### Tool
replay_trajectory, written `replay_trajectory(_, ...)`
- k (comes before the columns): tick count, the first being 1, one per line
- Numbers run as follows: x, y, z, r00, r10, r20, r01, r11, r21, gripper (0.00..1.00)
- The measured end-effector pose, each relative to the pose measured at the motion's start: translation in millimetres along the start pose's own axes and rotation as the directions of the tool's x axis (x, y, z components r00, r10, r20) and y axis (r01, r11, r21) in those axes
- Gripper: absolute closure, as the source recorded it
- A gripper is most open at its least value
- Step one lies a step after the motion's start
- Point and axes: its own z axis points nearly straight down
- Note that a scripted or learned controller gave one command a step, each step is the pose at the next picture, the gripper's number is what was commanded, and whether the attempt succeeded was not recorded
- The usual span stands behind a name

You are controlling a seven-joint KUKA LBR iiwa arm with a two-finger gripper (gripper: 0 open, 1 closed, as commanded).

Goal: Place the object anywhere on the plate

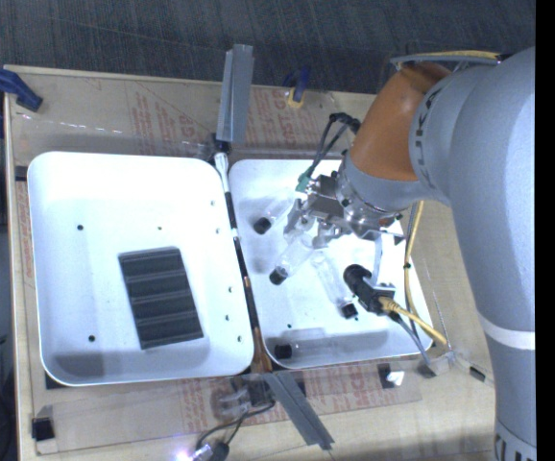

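Camera view is showing a wooden counter [114, 113] carrying two shallow white bins side by side. In the left bin [32, 200] a dark grey ribbed plate [160, 298] is lying flat on the floor, slightly turned, nearer the front wall than the back.

The grey arm [470, 161] is reaching in from the right, its orange band [393, 123] sitting over the back corner of the right bin [258, 320]. The tool [289, 246] is hanging low over the middle of the right bin, well apart from the plate, with the wall between the bins lying between them. The tool's end is clear and glassy against the white floor, so I cannot tell whether it is released or clenched, or whether it is grasping anything.

Two small dark spots [261, 225] are showing just beside the tool's end; whether they are belonging to it or lying loose is not clear. A pale see-through object [301, 342] is lying along the right bin's front wall, apart from the tool and far from the plate. A black plug [356, 281] with a yellow cable [414, 321] is trailing from the wrist toward the bin's right front corner.

A grey bar [234, 94] is standing behind the gap between the bins, and a blue clamp [16, 86] is gripping the counter's far left corner.
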Motion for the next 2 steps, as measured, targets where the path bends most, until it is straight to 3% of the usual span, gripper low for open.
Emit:
replay_trajectory(1,108,20,11,0.997,0.077,0.001,-0.077,0.997,0.001,1.0)
replay_trajectory(2,201,42,10,0.946,0.325,0.0,-0.325,0.946,0.0,1.0)
